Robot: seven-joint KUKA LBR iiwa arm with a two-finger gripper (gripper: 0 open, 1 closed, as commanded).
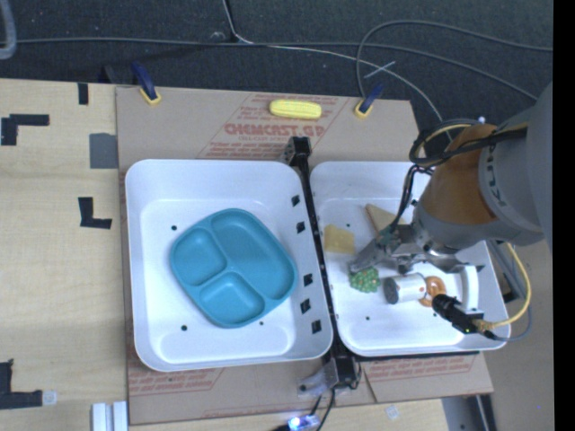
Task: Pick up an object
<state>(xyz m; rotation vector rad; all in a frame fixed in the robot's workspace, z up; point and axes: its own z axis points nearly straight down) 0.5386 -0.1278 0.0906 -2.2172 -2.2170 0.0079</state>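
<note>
The grey arm [512, 182] reaches in from the right, its orange band [454, 191] above the wrist, with the gripper [364, 263] pointing left, low over the right side.

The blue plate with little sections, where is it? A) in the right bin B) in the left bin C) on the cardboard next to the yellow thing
B, because the blue plate lies flat in the middle of the left bin, while the right bin holds the small food pieces and the arm's hand.
</note>
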